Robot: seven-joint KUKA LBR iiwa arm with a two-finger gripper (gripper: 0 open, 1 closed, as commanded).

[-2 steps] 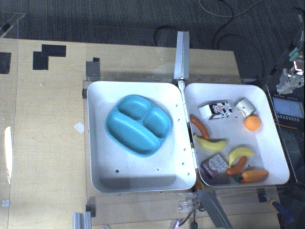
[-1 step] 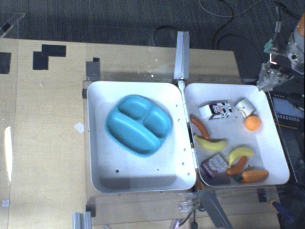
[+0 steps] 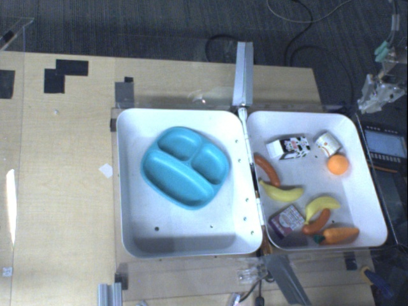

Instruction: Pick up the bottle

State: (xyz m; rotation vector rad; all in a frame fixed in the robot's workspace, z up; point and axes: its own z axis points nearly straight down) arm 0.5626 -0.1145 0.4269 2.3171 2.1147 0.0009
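Two white bins sit side by side on the tabletop (image 3: 64,171).

Left bin (image 3: 134,234): one blue divided plate (image 3: 185,166), three compartments, lying near the middle. Probably a drop-off target, so it sits apart from the clutter.

Right bin (image 3: 363,190), count:
- one small white bottle (image 3: 288,147) with a dark label, on its side near the far wall. My best reading of the task item; detail is coarse.
- one short white cylinder (image 3: 327,143), just beside the bottle
- one orange ball (image 3: 338,164), touching or nearly touching the cylinder
- two bananas (image 3: 280,192) (image 3: 322,204)
- one reddish sausage (image 3: 266,168) along the left wall
- one purple packet (image 3: 288,220)
- one small red piece (image 3: 317,222)
- one carrot (image 3: 341,234)

The scatter looks tumbled, not arranged. The bottle lies clear of the bananas, with open floor on its near side, which should favour a top-down approach.

Gripper (image 3: 380,95) hangs outside the right bin's far right corner, well apart from the bottle and holding nothing visible. Whether it is released or clenched, I cannot tell at this size. Pick not yet begun, by my judgement.
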